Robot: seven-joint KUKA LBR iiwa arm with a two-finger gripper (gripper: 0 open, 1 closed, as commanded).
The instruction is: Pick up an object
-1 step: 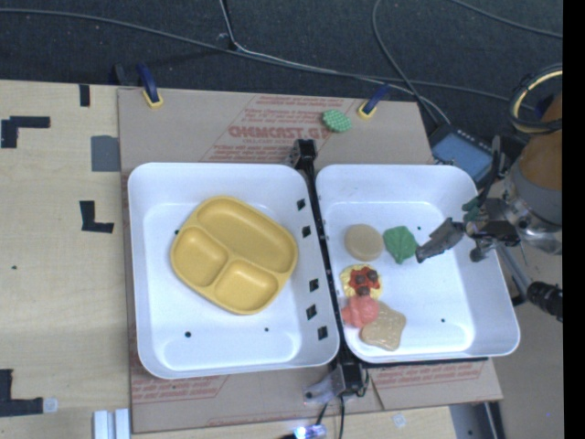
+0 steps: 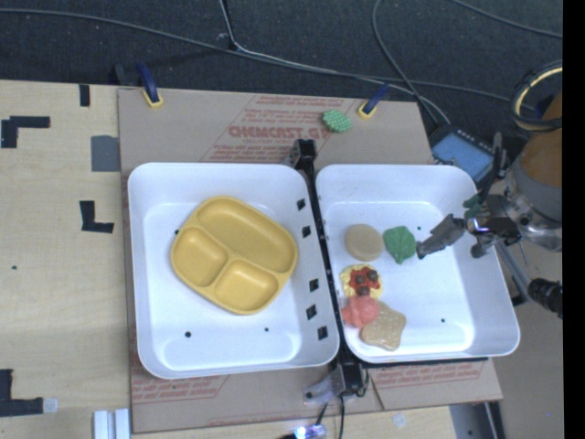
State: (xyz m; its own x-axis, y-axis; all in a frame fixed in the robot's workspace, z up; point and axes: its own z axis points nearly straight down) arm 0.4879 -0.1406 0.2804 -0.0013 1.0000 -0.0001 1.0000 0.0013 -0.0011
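The dark two-finger pincer (image 2: 430,245) reaches in low over the right-hand shallow white bin (image 2: 457,183), its tip just beside the small crumpled green piece (image 2: 399,243); whether it touches that piece, and how the pincer is set, I cannot tell from here. Just left of the green piece lies a round tan disc (image 2: 364,240). Below them sits a yellow item with red and dark bits on top (image 2: 362,280), then a pink lump (image 2: 359,311) touching a beige flat star-like shape (image 2: 385,327) near the bin's front. Across the divider, the left white bin (image 2: 151,190) holds a yellow plastic plate with three compartments (image 2: 234,254), lying at a slant. Beyond the bins, on the brown cardboard sheet (image 2: 247,126), rests a small green dotted object (image 2: 336,121).
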